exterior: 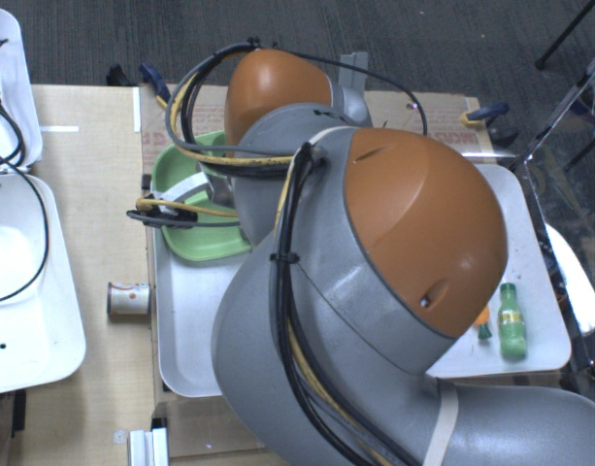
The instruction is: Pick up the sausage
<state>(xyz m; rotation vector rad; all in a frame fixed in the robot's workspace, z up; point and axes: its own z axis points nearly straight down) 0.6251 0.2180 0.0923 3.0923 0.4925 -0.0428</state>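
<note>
Camera view has the grey arm (375, 289) bulking over the white bin (185, 357), its wrist end above a green bowl (195, 236), so I cannot tell whether the jaws are apart or together, nor where the sausage lies; a green bottle (512, 320) lies in the other bin (545, 289).

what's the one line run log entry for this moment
arm: over bins, blocking view | green bowl: left bin | green bottle: right bin | sausage: not visible
</note>
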